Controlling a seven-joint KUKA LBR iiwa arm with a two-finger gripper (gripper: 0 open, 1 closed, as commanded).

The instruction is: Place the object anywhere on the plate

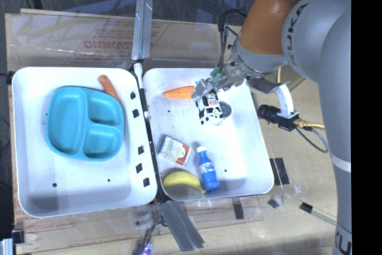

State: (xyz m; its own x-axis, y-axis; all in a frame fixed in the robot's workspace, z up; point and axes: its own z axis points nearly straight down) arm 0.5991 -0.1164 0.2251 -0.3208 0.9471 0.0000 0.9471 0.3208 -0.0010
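One fixed camera is looking down at a slant from above the bench, taking in both white bins (pixel 197 185) whole, with the arm (pixel 310 27) entering right of them.

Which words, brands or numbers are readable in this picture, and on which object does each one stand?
"KU": grey arm, partial letters; the rest is cut off.
Red print on the cardboard sheet behind the bins: too faint to read.
Small carton: print too small.
Blue bottle: label too small.
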